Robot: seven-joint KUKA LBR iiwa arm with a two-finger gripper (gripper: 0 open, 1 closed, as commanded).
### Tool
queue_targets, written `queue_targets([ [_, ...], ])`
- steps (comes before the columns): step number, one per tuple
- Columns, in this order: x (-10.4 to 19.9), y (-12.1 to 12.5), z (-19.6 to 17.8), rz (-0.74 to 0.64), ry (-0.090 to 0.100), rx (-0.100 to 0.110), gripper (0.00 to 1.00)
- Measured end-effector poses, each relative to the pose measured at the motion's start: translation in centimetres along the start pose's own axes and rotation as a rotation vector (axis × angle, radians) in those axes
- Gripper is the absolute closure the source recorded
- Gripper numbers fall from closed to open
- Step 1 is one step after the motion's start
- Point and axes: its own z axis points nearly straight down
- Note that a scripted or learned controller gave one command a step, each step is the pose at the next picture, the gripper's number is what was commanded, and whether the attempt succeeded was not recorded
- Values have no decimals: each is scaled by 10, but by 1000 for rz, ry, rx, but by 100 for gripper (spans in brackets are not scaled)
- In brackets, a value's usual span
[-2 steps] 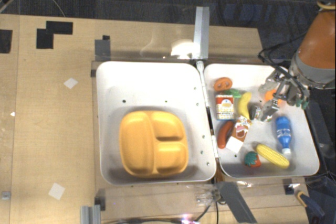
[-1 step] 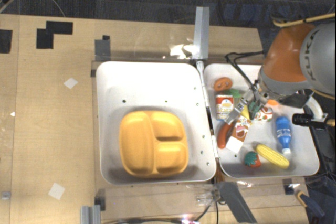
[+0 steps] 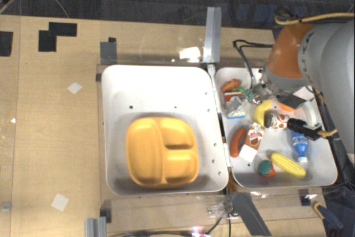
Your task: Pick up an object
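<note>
The right bin (image 3: 327,175) holds several small toy items. Among them are a red sausage (image 3: 238,141), a second sausage (image 3: 230,85) near the far rim, and a yellow banana-like piece (image 3: 262,112). There is also a corn cob (image 3: 287,164), a blue bottle (image 3: 300,147) and a red and green ball (image 3: 266,169). My gripper (image 3: 254,93) hangs low over the bin's far half. It is just above the yellow piece and beside a small blue and white packet (image 3: 236,111). The grey arm and its orange band (image 3: 285,58) hide the bin's far right corner.
The left bin (image 3: 161,86) holds a yellow divided plate (image 3: 162,150) in its near half. A metal post (image 3: 213,36) stands at the far end of the divider between the bins. Cables (image 3: 244,47) loop behind the right bin.
</note>
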Motion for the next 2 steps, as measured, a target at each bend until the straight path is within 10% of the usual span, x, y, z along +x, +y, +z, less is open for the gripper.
queue_targets([
  [1,-8,9,9,234,3,12,0],
  [2,-10,10,-4,225,-4,8,100],
])
